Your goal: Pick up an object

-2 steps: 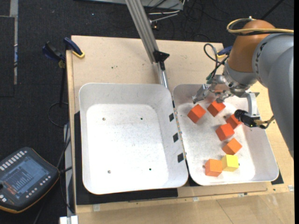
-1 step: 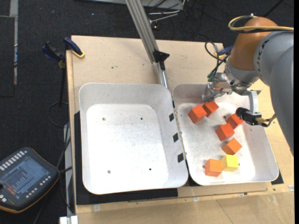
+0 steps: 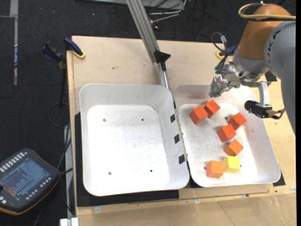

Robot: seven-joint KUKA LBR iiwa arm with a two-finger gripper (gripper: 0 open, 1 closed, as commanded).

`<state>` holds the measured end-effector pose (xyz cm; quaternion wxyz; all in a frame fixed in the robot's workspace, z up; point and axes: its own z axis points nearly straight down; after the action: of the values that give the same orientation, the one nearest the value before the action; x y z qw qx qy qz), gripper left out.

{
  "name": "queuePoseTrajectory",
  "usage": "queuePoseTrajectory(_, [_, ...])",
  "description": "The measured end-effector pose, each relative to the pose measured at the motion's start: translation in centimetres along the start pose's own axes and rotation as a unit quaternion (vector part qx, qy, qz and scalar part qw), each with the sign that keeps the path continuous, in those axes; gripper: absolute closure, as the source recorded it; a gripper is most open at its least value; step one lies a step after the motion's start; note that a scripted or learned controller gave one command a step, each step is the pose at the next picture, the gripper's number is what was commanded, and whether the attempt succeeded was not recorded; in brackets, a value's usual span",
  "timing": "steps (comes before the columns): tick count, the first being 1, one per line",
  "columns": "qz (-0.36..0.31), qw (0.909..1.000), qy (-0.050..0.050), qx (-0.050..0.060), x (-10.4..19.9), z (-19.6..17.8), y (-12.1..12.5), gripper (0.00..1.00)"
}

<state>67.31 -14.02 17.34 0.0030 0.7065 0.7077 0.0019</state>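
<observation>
The right white bin holds several orange blocks and one yellow block. Two orange blocks lie together near its back left. Two more sit mid-bin, another lies below them, and one touches the yellow block at the front. My gripper hangs over the bin's back edge, just above and behind the back pair of orange blocks. Nothing shows between its fingers.
The left white bin stands beside the right one. A slanted metal pole crosses the bench's back, ending between the bins. A blue and yellow clamp sits at the bench's back left corner. A teach pendant lies off the bench's front left.
</observation>
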Motion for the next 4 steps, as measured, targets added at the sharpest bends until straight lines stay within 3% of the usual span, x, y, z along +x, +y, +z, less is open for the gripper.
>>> queuePoseTrajectory(1, [0.001, 1.0000, 0.000, -0.001, -0.2, -6.0, -0.7, 1.00])
queuePoseTrajectory(2, [0.000, 1.0000, 0.000, 0.001, -0.2, -8.3, -0.5, 1.00])
queuePoseTrajectory(4, [-0.003, 1.0000, 0.002, 0.004, 8.6, -6.0, -4.7, 1.00])
